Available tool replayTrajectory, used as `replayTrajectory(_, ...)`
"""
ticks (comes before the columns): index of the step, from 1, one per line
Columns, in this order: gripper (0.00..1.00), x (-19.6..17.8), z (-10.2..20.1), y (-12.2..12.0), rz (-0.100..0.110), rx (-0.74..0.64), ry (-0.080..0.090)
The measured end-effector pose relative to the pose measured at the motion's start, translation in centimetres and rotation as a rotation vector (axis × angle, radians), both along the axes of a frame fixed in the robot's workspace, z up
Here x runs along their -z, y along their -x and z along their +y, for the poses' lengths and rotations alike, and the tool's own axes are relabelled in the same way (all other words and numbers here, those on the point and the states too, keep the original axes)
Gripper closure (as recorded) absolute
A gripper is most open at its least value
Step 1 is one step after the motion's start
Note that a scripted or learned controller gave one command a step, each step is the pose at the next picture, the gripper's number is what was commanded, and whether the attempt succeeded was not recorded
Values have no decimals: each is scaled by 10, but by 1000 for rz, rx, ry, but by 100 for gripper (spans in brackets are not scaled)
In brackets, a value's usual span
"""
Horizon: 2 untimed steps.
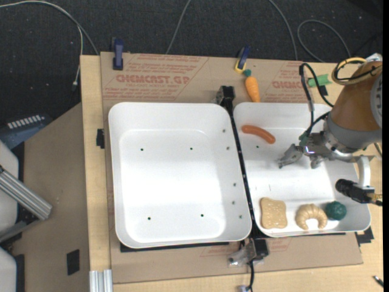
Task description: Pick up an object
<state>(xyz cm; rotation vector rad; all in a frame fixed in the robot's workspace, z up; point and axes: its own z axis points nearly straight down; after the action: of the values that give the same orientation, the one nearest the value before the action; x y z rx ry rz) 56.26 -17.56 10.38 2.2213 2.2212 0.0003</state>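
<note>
Pincer, fingers spread and holding nothing, hovers over bare floor of the right bin. Sausage just beyond, up-left, near the far wall. Cracker, croissant and green ball line the near rim below; open room lies between.

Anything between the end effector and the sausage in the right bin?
Nothing visible. The end effector hangs over bare floor of the right bin, and the sausage lies just up and left of it, apart from other items.
</note>
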Motion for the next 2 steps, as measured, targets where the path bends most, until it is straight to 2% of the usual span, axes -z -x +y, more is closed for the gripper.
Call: replayTrajectory(2, 0, 0, 0, 0, 0, 0, 0)
